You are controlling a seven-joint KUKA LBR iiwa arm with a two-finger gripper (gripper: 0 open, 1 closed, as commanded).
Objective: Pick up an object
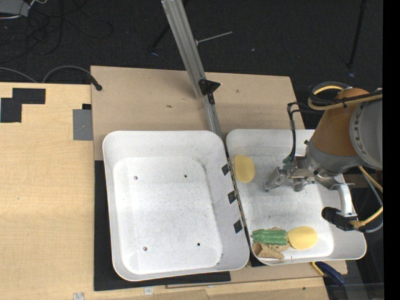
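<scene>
My gripper (272, 183) reaches in from the right over the middle of the right bin (250, 144), its tips pointing left. A yellow rounded object (244, 168) lies at that bin's left wall, a short way left of the tips and apart from them. Near the front edge lie a green object (270, 236), a small tan piece (269, 250) under it, and a yellow lemon-like object (302, 237). Nothing shows between the tips.
The left bin (165, 205) sits beside the right one, joined by black clips (232, 196). A slanted metal rail (189, 52) rises behind the bins. Cables and the orange wrist band (337, 130) crowd the right side.
</scene>
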